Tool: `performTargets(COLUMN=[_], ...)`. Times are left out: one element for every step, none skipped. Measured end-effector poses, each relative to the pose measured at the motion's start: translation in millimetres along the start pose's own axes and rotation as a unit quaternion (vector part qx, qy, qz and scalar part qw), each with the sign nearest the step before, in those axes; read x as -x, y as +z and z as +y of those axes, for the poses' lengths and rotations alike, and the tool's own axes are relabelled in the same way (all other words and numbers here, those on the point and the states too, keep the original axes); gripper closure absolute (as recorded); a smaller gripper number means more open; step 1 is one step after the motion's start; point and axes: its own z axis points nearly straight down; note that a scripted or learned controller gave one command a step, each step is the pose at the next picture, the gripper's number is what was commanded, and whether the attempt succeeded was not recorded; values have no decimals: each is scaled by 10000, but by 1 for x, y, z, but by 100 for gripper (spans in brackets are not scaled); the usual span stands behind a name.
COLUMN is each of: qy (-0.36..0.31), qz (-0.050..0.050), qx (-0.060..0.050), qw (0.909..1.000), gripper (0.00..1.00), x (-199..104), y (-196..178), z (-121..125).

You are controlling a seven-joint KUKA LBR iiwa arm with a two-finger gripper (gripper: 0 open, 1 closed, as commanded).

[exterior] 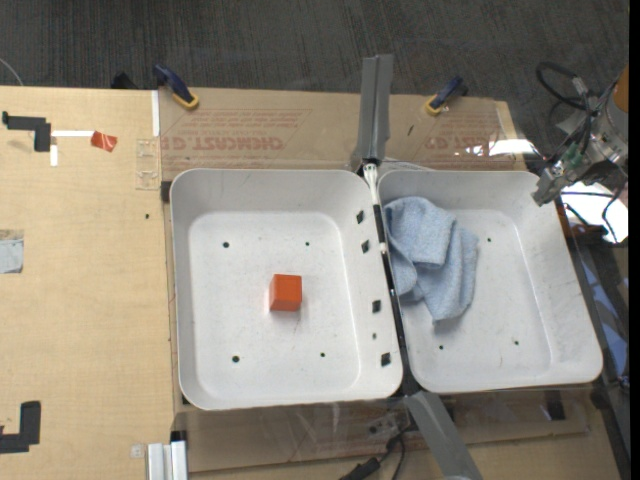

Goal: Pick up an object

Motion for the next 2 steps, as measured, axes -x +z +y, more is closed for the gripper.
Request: performTargets(qy=[-9,-16], qz=[-13,-25], qx=[7,14], qw=[10000,10000], gripper=[100,100], x=[0,1], y=[-10,-19], z=[1,1])
